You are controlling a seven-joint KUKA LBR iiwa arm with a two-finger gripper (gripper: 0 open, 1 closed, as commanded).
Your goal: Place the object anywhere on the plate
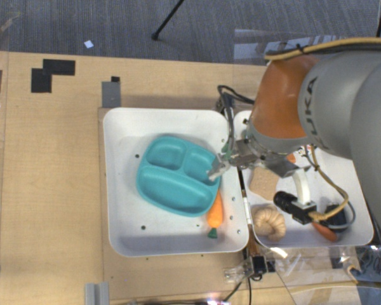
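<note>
Wood worktop [51, 189], two white bins side by side. Carrot [215, 213] lies on the left bin [120, 170] floor, touching the teal plate's [174, 173] near-right rim, off the plate, so not placed. Gripper [217, 170] hangs over the plate's right edge; fingers too blurred to tell their spread, nothing visibly held. Plate compartments are bare, plenty of room; bin wall is close right of the carrot.

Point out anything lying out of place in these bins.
The toy carrot lies on the floor of the left bin, against the lower right edge of the teal plate rather than on it. The plate itself sits askew in the bin. The gripper hangs over the plate's right rim.
</note>
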